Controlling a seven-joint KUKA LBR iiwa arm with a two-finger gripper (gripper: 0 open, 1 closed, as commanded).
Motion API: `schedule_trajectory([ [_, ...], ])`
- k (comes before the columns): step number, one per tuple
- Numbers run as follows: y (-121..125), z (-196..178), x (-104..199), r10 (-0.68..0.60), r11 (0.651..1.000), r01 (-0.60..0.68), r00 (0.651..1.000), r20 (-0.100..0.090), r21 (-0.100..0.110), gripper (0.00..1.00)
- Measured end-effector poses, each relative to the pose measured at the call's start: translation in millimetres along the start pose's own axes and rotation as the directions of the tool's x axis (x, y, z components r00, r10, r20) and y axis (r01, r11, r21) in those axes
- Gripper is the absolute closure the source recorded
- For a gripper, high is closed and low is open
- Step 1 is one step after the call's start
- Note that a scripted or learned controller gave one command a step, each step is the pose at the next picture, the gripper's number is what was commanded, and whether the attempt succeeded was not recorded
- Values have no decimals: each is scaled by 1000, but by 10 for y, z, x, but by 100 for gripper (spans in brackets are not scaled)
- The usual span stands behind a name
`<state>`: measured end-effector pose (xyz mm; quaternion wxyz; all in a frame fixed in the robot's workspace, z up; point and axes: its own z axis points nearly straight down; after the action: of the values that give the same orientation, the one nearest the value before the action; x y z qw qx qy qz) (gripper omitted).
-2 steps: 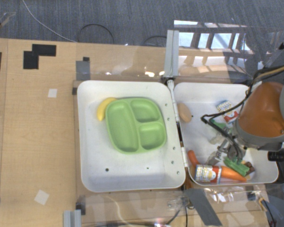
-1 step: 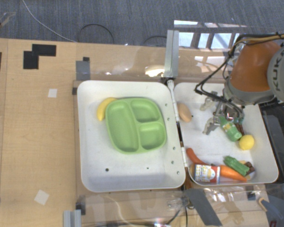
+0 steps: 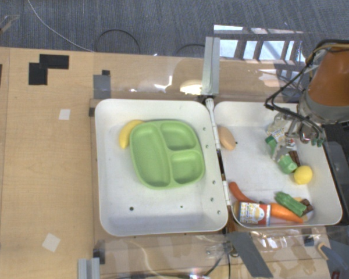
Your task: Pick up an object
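My gripper (image 3: 288,139) hangs over the right part of the right bin (image 3: 250,173), under the orange-banded wrist. Just below it lies a small green object (image 3: 287,165), so close that contact cannot be judged. A yellow lemon (image 3: 303,175) sits right of that green piece. A tan bread-like item (image 3: 226,137) rests by the bin's left wall. Along the front edge lie a red chili (image 3: 238,191), a labelled can (image 3: 254,213), an orange carrot (image 3: 286,213) and a green pickle (image 3: 291,203).
The left bin (image 3: 116,208) holds a green divided plate (image 3: 165,153) with a yellow banana (image 3: 127,133) poking out from under its left side. A metal post (image 3: 210,68) stands behind the divider between the bins. Cables loop near the wrist.
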<state>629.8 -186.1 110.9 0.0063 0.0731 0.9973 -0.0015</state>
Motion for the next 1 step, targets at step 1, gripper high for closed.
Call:
schedule_trajectory([
  [1, -128, 212, 507, -18, 1000, 18, 1000, 1, -2, 0],
])
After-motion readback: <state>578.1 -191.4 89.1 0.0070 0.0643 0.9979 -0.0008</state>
